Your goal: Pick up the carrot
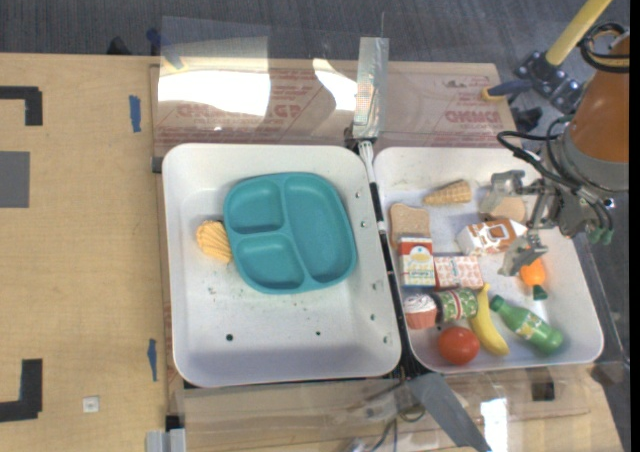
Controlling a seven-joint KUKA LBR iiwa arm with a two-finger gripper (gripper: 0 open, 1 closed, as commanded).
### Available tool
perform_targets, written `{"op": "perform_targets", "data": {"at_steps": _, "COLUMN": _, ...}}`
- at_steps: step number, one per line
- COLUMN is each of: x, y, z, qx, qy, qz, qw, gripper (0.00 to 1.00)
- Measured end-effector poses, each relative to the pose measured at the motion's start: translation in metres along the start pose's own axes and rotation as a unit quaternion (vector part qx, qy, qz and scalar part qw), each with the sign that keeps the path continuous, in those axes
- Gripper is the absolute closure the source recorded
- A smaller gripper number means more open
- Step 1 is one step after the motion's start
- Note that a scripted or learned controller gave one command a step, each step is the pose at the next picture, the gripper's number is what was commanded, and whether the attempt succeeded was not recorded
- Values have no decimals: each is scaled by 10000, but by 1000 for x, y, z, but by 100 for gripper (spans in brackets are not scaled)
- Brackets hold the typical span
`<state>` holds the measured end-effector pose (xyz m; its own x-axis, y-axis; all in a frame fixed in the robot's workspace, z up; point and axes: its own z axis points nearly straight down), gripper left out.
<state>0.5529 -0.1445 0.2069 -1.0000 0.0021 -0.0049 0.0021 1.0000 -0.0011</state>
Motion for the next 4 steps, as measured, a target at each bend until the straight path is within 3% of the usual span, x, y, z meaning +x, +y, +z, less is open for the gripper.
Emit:
{"op": "perform_targets", "data": {"at_steps": 1, "x": 22, "y": -41, "z": 114, "qx": 3, "qy": -51, "qz": 275, "qw": 9996, "gripper": 0}}
{"op": "perform_targets", "data": {"at_steps": 2, "x": 18, "y": -41, "z": 100, "qx": 24, "qy": -114, "qz": 264, "qw": 9996, "gripper": 100}}
{"op": "perform_targets", "data": {"at_steps": 3, "x": 31, "y": 8, "z": 32, "qx": -3, "qy": -52, "qz": 193, "qw": 9998, "gripper": 100}}
{"op": "perform_targets", "data": {"at_steps": 4, "x": 26, "y": 56, "z": 20, "qx": -9, "qy": -26, "qz": -600, "qw": 9982, "gripper": 100}}
